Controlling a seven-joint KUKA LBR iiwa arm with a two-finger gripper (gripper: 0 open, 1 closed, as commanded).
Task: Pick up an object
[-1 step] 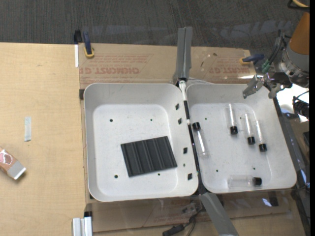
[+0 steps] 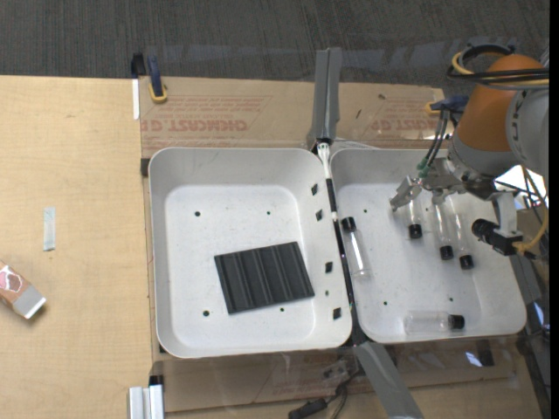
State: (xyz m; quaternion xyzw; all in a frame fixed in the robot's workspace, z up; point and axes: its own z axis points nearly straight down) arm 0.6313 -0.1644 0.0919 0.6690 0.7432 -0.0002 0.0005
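Nearest the camera, along the front wall of the right bin [image 2: 515,321], one clear tube with a black cap [image 2: 434,323] is seen lying on its side. Level with it in the left bin [image 2: 162,234], a dark ribbed rectangular pad [image 2: 264,277] is laid flat and slightly skewed. Farther back, a second clear capped tube [image 2: 354,247] is found lying lengthwise against the right bin's left wall, beside the divide between the bins. Toward the right bin's rear right, several more clear tubes with black caps [image 2: 444,230] are clustered beneath the gripper [image 2: 430,206], which is held low over them by the arm [image 2: 489,116]; whether the claw is apart or together cannot be told, and nothing can be made out between its fingers. Outside the bins, at far left, a small pink-and-grey item [image 2: 19,291] is noted on the bench [image 2: 70,164].
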